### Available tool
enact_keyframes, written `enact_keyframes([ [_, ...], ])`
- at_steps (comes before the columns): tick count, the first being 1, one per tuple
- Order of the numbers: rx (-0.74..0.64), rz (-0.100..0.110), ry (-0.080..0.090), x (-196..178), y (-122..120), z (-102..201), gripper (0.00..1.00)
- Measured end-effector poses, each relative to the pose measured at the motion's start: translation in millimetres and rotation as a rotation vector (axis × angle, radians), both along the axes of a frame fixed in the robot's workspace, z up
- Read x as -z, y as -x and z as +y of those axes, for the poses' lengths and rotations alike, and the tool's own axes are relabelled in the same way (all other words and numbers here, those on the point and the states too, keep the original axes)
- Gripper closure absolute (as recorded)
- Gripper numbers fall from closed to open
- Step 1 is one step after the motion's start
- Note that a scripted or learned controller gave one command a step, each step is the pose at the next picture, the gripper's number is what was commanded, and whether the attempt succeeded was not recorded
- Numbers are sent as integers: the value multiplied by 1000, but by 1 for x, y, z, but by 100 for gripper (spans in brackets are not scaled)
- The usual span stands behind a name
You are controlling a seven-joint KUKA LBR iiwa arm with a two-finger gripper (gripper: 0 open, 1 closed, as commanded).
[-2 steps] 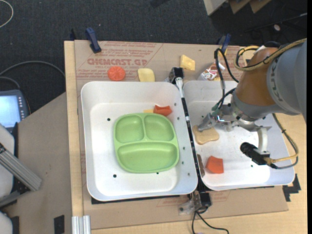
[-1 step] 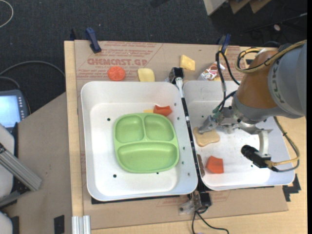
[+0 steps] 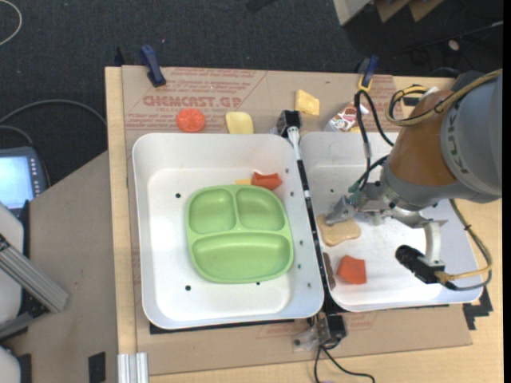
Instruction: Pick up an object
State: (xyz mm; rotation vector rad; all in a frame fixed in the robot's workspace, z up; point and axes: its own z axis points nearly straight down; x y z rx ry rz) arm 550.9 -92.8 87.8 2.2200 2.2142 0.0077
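While the arm [image 3: 447, 146] reaches over the right bin [image 3: 447, 282], the gripper [image 3: 342, 211] sits low at that bin's left side, close to the divider between the two bins. Directly at its tip lies a tan bread-like piece [image 3: 342, 231], flat on the bin floor. The gripper's metal end appears to touch or overlap the top edge of this piece. Whether the gripper is spread or closed cannot be told from this view, and no item can be confirmed as gripped.

Judged step: approach and descent onto a candidate object, with the grasp not yet confirmed. The tan bread-like piece is the likely target, since it lies nearest the gripper.

A second candidate, a red block [image 3: 352, 270], rests in the same right bin, just below the tan piece and apart from it.

Other items, referenced to the right bin:
- The left bin [image 3: 152, 238] adjoins it and holds a green divided plate [image 3: 238, 233] with a small orange-red piece [image 3: 267, 179] at the plate's upper edge.
- Beyond the bin's far rim, on the board, lie a yellow wedge [image 3: 307, 102], a pale yellow piece [image 3: 239, 122] and an orange round item [image 3: 191, 120].

Next move, as a judgement: close on the tan piece squarely and lift vertically. Its flat, low profile gives little grip height, so slippage is a risk. Proximity to the bin wall limits clearance on the left.
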Motion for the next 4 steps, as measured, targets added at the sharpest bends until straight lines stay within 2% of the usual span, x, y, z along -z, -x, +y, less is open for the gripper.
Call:
enact_keyframes([
  [1,-1,0,3,1,-43,-57,0],
  [2,4,17,-3,-11,71,-70,0],
  [3,-13,-3,0,-1,-50,-11,0],
  [4,2,16,-3,4,35,-37,0],
])
